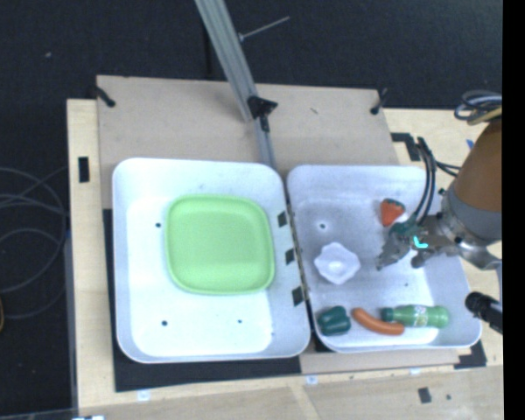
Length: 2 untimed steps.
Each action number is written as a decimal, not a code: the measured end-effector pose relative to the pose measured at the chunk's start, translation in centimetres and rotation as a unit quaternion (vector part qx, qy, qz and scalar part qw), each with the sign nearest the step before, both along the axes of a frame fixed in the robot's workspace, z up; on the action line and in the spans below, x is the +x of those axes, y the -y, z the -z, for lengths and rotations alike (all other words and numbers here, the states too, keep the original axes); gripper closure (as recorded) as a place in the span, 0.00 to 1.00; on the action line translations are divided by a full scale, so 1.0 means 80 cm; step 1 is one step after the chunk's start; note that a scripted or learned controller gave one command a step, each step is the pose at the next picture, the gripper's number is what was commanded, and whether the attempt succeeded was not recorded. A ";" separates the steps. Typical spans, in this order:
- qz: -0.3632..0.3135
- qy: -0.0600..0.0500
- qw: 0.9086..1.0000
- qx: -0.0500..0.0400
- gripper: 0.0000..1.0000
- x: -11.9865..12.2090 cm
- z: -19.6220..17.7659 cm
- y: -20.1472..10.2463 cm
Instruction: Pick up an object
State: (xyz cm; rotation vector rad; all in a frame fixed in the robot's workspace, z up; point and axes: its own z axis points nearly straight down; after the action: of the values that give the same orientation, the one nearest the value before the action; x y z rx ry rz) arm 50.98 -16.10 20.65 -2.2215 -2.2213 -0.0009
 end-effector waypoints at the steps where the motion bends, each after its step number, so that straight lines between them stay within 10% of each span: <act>1: 0.000 0.000 1.000 0.000 0.00 0.000 0.000 0.000; 2: 0.001 -0.002 1.000 0.000 0.00 -0.003 0.072 0.011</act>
State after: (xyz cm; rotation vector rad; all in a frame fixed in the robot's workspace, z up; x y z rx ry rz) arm 50.71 -16.99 14.85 -2.2207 -2.2175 0.0044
